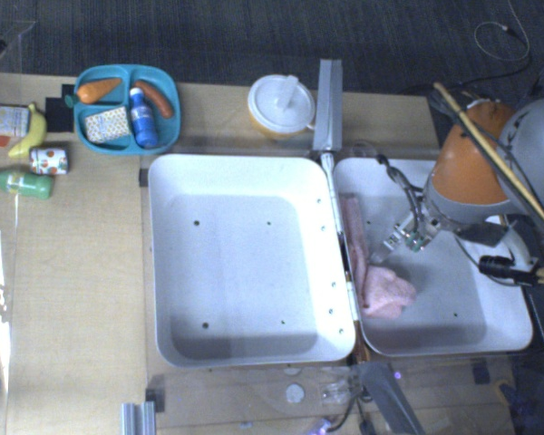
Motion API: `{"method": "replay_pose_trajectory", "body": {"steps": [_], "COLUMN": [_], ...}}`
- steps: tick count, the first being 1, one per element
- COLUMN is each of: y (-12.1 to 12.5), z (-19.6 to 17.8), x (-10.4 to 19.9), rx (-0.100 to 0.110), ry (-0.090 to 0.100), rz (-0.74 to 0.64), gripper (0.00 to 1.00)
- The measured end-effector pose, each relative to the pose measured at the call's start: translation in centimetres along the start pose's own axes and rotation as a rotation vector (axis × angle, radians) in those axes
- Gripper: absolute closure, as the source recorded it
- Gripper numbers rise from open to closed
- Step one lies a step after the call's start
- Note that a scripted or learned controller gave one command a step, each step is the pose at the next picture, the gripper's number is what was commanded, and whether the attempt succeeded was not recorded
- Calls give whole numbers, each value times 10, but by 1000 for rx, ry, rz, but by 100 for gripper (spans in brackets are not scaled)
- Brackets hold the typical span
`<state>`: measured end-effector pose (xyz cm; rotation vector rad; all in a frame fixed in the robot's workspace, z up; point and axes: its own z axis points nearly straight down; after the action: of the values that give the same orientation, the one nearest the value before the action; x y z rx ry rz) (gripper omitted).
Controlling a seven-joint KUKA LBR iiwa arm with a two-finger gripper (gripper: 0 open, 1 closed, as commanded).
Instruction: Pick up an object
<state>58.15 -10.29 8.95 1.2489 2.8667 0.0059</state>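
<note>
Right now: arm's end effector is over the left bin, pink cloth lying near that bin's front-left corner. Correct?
Not quite. The end effector is over the right bin, not the left one. The pink cloth does lie near that bin's front-left corner, against the divider between the two bins. The camera view shows this.

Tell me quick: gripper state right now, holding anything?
Gripper: cannot be told whether open or closed; nothing visibly held. It hangs in the right bin, just above the pink cloth.
</note>
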Motion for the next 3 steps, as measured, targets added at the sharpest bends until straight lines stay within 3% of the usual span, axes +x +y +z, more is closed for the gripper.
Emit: {"method": "replay_pose_trajectory", "body": {"steps": [1, 2, 3], "y": [16, -25, -22], "z": [-31, -2, -13], "x": [-1, 24, 23], "rx": [8, -5, -9], "ry": [8, -1, -3], "rz": [224, 180, 177], "gripper": [0, 0, 100]}}
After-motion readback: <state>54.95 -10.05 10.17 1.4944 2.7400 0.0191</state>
